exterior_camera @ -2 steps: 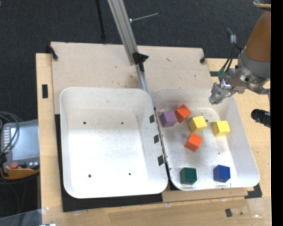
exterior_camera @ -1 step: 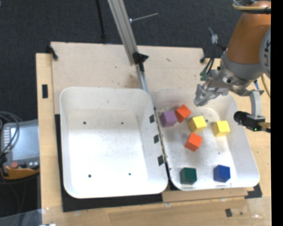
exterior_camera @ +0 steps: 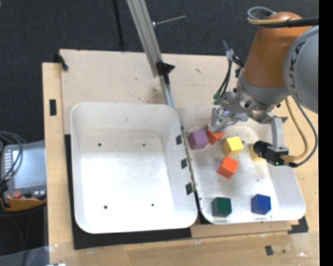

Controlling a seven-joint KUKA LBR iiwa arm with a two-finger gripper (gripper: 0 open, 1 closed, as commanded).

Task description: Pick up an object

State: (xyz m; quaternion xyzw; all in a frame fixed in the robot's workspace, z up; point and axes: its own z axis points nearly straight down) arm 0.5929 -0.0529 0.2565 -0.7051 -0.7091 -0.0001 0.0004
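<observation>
Grey-and-orange KUKA arm [exterior_camera: 277,54] reaches in from the right over the right-hand white bin [exterior_camera: 291,195], its gripper [exterior_camera: 221,122] lowered among a cluster of small coloured blocks near the bin's upper left. Directly under the gripper's tip lies a small orange-red block [exterior_camera: 213,137], partly hidden by the tool; just beside it, to the left, sits a purple cube [exterior_camera: 197,139], and to the right a yellow cube [exterior_camera: 232,145]. An orange cube [exterior_camera: 228,167] lies a little below them, while a green cube [exterior_camera: 222,206] and a blue cube [exterior_camera: 261,203] rest well apart along the bin's lower edge. The left-hand white bin [exterior_camera: 83,148] stands alongside. From where I stand, whether the tool is spread or closed cannot be told, and no block can be seen gripped. The target appears to be the orange-red block, and the crowding is the difficulty: the purple cube is very close and could be nudged or caught along with it. A clean pick would likely call for settling squarely over the one block, closing across its free sides rather than toward its neighbours, and lifting straight up so that nothing is dragged against the bin wall.
</observation>
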